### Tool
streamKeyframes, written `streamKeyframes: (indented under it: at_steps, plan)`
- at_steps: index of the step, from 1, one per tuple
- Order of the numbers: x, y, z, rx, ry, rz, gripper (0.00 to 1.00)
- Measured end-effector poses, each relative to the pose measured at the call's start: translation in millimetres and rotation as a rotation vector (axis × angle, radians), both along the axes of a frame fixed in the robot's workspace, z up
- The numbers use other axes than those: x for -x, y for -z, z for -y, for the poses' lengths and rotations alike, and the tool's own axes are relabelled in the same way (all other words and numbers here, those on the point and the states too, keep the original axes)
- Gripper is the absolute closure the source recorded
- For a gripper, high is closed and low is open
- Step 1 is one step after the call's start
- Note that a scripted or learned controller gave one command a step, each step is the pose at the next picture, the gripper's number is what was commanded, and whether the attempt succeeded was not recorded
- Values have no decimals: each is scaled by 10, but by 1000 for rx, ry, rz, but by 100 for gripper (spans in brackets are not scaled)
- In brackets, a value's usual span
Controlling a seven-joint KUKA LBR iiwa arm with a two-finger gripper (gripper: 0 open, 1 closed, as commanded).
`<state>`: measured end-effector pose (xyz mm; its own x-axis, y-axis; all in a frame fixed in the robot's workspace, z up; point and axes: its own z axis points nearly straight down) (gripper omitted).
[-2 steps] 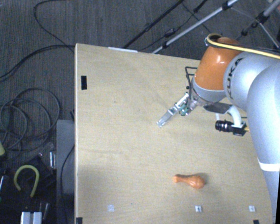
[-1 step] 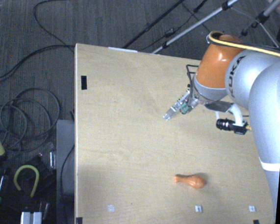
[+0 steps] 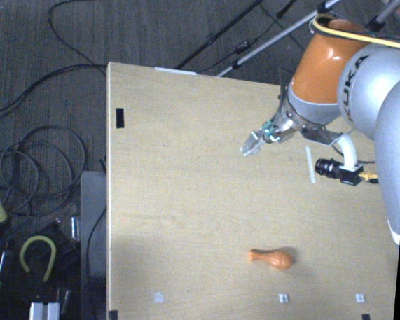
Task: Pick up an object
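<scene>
An orange, pear-shaped object point(image 3: 272, 258) lies on its side on the pale wooden bench top point(image 3: 182, 203), toward the front right. My gripper point(image 3: 252, 145) hangs over the back middle of the bench, pointing down and to the left. It is well behind the orange object and apart from it. Nothing shows at the gripper's tip.
A thin white strip point(image 3: 311, 164) lies on the bench just right of the gripper. A black mark point(image 3: 119, 118) sits near the left edge, and small tags point(image 3: 283, 297) dot the front right. Beyond the left edge the floor holds cables point(image 3: 30, 167).
</scene>
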<state>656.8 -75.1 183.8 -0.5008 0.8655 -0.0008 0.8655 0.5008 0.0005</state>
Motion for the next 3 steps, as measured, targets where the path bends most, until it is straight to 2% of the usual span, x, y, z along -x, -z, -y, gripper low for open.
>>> streamKeyframes:
  at_steps: [1,2,3]
  plan:
    - [145,7,-92,0,285,-3,100]
    - [143,-77,-97,0,284,-4,100]
    - [143,-77,-96,0,284,-4,0]
